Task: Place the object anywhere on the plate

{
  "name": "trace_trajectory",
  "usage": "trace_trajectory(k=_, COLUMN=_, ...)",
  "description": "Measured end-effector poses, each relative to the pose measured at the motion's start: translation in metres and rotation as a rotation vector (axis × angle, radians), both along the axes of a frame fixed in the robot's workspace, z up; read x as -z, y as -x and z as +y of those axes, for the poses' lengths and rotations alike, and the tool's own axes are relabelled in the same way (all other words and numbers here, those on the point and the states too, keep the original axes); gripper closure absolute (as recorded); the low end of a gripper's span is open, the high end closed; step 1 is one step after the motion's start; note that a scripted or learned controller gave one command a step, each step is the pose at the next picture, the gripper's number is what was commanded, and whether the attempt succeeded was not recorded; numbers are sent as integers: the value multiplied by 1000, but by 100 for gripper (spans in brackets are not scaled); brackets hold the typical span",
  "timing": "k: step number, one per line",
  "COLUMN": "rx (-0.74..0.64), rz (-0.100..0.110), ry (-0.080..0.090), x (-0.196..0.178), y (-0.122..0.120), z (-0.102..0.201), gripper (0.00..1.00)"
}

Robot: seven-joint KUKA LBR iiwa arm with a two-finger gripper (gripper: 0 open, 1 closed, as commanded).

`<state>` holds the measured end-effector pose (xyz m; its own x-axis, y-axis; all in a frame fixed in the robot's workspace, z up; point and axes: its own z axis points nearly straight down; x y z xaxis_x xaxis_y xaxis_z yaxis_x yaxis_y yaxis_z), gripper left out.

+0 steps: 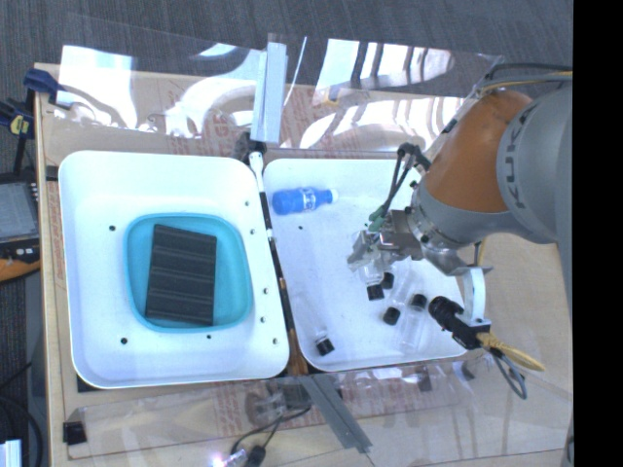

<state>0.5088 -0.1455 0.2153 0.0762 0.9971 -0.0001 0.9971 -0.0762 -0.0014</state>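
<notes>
Blue bottle (301, 199): one, lying on its side near the far-left corner of the right bin (331, 343). Judged light, rigid plastic, slick and apt to roll; best taken across the middle of the body. One blue plate (232, 261) in the left bin (88, 193), carrying one dark ribbed block (181, 273). Claw (375, 261) low at the right bin's centre, well apart from the bottle; grip state cannot be told. Two bins on the counter (146, 115).

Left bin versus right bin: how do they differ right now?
The left bin holds a blue plate with a dark ribbed block lying on it; the right bin holds a blue bottle on its side and small black pieces. The arm's hand is over the right bin, not the left. Both are shallow, white and round-cornered.
</notes>
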Motion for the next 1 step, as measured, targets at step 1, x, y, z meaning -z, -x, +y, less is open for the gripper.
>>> trace_trajectory(k=1, rx=0, rz=0, ry=0, x=0, y=0, z=0, gripper=0)
